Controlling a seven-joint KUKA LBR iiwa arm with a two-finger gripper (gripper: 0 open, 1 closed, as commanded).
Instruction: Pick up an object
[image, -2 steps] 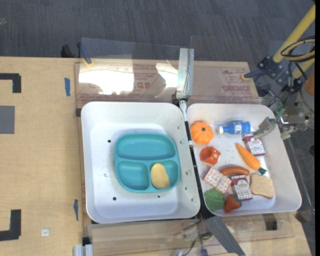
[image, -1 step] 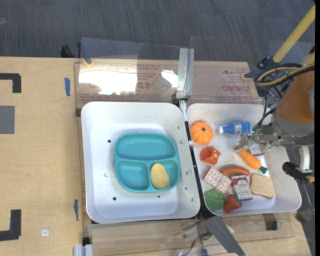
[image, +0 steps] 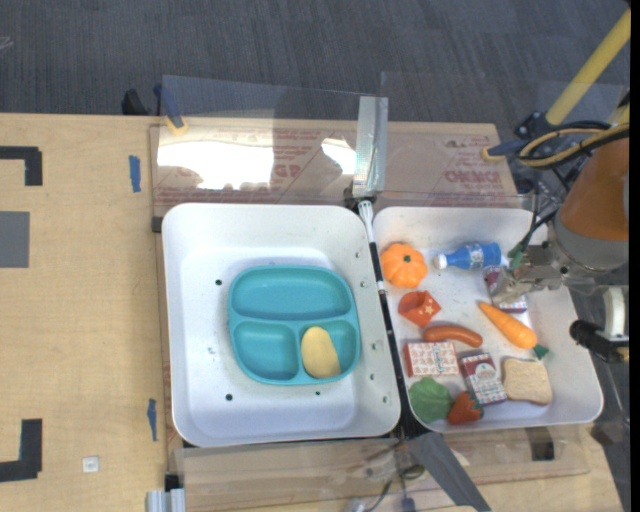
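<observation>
A yellow potato (image: 320, 352) sits in a teal tray (image: 290, 300) in the left bin (image: 190, 330). In the right bin (image: 580, 395) lie a pumpkin (image: 404, 265), bottle (image: 468, 257) and carrot (image: 508, 324) — the gripper (image: 515, 285) hovers just above the carrot, its grip impossible to tell.

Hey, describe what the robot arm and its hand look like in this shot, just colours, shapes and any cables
The arm enters from the right as a thick rounded body, grey with a broad orange band above the wrist. Its hand is a small, blocky metallic-grey piece, too cluttered to read in detail. Black and yellow cables loop near the arm's upper side, beside a slanted yellow bar. No markings are legible.
</observation>
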